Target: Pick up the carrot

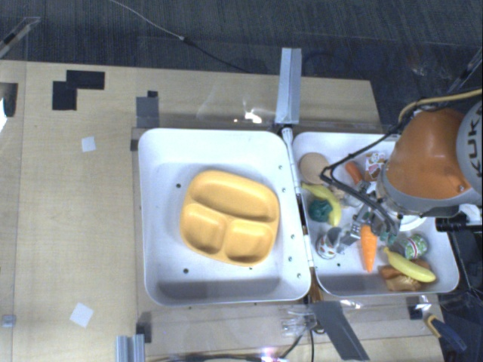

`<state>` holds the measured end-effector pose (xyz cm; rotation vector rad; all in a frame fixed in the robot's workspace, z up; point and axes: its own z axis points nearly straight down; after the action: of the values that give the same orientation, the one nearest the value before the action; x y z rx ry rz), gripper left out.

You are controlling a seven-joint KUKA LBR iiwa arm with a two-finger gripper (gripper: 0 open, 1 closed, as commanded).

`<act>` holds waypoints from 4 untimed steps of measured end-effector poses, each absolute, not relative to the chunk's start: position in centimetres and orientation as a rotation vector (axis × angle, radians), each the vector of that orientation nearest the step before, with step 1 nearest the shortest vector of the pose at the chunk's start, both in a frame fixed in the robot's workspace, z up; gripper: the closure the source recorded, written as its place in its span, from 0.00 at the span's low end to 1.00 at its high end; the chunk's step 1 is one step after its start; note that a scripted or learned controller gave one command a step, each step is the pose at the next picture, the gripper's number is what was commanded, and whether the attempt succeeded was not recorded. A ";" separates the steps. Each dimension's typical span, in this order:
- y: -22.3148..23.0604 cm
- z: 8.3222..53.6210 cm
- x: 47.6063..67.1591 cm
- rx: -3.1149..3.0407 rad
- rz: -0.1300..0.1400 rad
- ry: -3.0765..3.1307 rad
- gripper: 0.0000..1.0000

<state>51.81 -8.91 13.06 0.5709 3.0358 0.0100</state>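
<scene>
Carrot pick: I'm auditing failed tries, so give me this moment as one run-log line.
arm: over right bin | gripper: low, beside carrot | carrot: lying in bin, not lifted | left bin: yellow tray

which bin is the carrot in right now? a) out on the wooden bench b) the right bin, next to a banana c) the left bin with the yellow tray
b: the carrot lies in the right bin, just left of the banana, while the left bin bears the yellow tray.
</scene>
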 end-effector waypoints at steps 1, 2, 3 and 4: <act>-9.0 13.0 51.8 0.645 0.012 3.018 0.00; -9.0 13.0 52.0 0.633 0.011 3.015 0.00; -9.1 13.0 52.0 0.685 0.013 3.002 0.00; -9.1 13.0 52.0 0.680 0.012 3.003 0.00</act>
<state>52.01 -9.06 12.98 0.6800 3.0033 0.0119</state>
